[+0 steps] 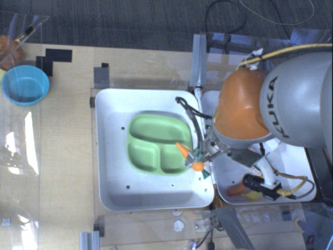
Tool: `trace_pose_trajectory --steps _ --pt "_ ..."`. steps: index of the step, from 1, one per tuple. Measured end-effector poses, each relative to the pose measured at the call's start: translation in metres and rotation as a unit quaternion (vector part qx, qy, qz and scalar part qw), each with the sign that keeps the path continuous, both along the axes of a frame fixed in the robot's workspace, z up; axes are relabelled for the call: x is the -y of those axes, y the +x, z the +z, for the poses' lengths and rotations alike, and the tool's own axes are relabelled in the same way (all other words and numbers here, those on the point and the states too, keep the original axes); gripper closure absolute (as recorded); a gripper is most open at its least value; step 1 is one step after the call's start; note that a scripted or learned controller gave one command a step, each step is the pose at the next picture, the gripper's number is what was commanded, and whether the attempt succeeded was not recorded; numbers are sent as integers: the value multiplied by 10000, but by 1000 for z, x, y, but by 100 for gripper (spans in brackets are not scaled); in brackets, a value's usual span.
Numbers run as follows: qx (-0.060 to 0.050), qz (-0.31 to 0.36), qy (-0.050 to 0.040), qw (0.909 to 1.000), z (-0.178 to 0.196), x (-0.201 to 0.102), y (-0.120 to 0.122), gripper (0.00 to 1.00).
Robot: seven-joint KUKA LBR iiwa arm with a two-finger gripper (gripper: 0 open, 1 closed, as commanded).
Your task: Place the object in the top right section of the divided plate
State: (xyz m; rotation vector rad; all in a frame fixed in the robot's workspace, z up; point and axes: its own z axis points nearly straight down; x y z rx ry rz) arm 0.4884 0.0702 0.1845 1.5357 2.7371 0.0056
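A green divided plate (156,142) lies in the left white bin (112,155), with one long section at the back and two smaller ones in front. My gripper (199,157) hangs over the plate's front right rim, below the arm's orange band (240,108). It is shut on an orange carrot-shaped object (183,150). The carrot's pointed end reaches over the front right section, and its thick end (198,166) sticks out past the rim, with a small green bit beside it.
The right bin (307,184) is mostly covered by the arm and holds a red and a yellow item (244,192) near its front. A blue bowl (26,85) stands on the bench at far left. Cables run along the bins' divider.
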Motion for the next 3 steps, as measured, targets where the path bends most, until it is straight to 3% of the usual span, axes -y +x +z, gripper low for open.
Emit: trace_pose_trajectory --steps 1,2,3 --pt "1 -1 0 10000 0 0 0 0" --pt "31 3 10 10000 11 -1 2 100" --pt "4 -1899 10 9818 1 16 0 100"
